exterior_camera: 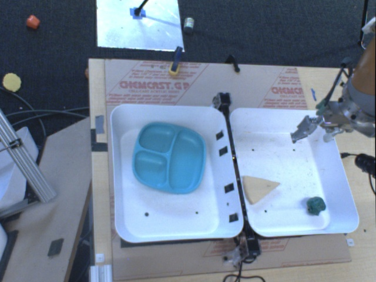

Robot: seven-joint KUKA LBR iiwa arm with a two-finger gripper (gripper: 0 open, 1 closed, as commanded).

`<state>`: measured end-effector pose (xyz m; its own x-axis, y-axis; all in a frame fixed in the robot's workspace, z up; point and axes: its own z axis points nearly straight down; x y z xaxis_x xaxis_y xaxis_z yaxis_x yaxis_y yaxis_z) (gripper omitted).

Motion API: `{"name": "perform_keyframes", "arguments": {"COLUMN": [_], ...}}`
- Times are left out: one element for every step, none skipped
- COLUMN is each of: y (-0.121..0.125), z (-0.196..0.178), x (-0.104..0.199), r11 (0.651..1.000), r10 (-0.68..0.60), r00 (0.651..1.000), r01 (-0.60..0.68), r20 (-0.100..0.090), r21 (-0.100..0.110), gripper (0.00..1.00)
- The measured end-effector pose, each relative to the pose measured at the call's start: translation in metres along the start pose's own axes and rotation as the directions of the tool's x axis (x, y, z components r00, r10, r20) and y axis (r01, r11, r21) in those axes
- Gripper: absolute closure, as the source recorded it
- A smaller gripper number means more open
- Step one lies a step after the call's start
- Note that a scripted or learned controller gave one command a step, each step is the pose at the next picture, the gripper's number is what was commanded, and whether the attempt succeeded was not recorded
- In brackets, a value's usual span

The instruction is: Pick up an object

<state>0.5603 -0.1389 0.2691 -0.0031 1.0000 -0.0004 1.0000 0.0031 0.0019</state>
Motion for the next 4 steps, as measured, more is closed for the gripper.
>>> {"name": "perform_keyframes", "arguments": {"y": [0.001, -0.003, -0.016, -0.062], "z": [-0.011, 0.039, 0.071, 0.044], "x": [0.0, 0.087, 0.15, 0.17], "r11": [1.0, 1.0, 1.0, 1.0], "r10": [-0.003, -0.009, -0.004, -0.003], "r00": [1.0, 1.0, 1.0, 1.0], "r01": [0.003, 0.009, 0.004, 0.003], "r20": [0.001, -0.005, -0.003, -0.003], "r21": [-0.004, 0.005, 0.004, 0.002], "gripper": [1.0, 1.0, 1.0, 1.0]}}
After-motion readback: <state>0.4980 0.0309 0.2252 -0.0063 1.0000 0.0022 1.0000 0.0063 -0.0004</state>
